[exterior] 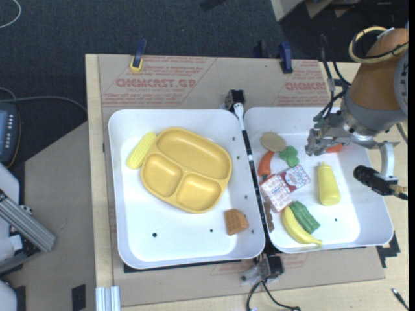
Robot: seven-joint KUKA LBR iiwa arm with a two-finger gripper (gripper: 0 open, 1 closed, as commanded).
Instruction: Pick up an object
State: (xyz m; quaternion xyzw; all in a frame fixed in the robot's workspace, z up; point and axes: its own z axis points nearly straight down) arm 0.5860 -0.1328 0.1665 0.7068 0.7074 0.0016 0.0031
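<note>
My grey two-finger gripper (318,141) hangs low near the right white bin's (373,235) far edge, beside a small orange-red piece (333,148); its spread I cannot tell.

Red lettering was printed on the brown board (194,76) lying under the two white bins. Along the board's far edge, behind the left bin (123,173), the word "CHEMCAST" could be read, followed by what looked like "G.P", though those last letters were less sharp. A smaller line of red print ran just above that word, too small to be read. Behind the right bin (376,219), a second strip of the same red lettering was seen, cut off and partly hidden, so that it could not be read with certainty. A red and white packet (284,186) in the right bin carried print too small to be read.
</note>
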